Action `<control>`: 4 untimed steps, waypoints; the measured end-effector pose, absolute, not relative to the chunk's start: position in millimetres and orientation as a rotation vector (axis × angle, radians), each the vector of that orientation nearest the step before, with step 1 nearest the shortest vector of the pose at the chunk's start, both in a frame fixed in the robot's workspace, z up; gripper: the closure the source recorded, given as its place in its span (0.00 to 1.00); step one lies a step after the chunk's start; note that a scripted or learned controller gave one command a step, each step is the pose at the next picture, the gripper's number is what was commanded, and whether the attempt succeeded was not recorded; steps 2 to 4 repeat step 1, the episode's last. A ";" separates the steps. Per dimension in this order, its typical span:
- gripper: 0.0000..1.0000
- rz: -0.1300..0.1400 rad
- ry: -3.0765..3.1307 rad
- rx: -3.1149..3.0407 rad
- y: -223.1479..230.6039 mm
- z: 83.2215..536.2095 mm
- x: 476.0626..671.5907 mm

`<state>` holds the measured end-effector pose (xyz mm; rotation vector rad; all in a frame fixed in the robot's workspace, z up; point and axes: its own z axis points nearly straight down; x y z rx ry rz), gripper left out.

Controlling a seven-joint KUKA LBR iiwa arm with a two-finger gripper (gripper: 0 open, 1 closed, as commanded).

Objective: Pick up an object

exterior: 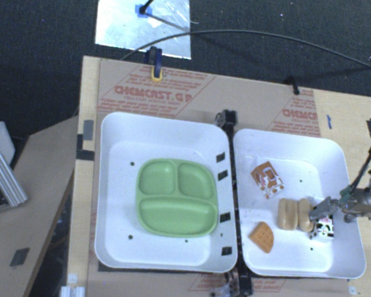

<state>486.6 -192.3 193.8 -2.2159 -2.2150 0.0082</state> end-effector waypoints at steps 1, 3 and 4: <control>0.00 0.000 -2.226 -2.218 -191.9 198.9 489.5; 0.00 0.000 -2.226 -2.218 -191.9 198.9 489.5; 0.00 0.000 -2.226 -2.218 -191.9 198.9 489.5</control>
